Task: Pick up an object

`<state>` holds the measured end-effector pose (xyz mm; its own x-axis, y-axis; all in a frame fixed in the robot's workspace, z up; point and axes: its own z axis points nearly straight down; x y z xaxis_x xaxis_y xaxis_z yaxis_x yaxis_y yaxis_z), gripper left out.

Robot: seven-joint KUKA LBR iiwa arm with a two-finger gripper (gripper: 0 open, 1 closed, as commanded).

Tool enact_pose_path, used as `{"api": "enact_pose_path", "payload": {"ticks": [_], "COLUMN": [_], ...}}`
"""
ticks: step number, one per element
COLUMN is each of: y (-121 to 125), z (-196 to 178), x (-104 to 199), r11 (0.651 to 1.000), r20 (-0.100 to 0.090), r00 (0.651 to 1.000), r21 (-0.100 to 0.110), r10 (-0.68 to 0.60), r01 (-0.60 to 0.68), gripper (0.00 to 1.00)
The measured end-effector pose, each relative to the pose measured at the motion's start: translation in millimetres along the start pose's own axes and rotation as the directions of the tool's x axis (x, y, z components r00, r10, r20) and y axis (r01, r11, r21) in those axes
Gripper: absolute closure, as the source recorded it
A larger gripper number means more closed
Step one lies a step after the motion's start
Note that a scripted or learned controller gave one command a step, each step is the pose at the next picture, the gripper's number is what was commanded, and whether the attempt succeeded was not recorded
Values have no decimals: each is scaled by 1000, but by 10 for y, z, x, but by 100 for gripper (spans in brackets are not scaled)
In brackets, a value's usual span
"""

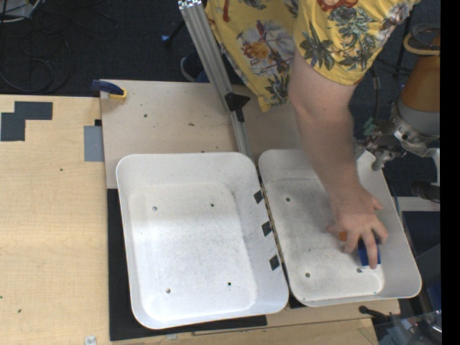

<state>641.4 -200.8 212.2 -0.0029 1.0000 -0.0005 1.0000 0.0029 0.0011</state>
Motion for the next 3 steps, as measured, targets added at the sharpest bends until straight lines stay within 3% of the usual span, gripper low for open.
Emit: {"api": "enact_pose_path", "payload": {"ticks": [2,3], "y": [-34,-20], "z": [1191,1047], "x": [178,156], "r11": [1000,1000], "r20": [-3,-1], "r00": [1000,1000], "r21": [10,5], "r10": [0,2], "r01": [0,-2], "gripper": [0,100]}}
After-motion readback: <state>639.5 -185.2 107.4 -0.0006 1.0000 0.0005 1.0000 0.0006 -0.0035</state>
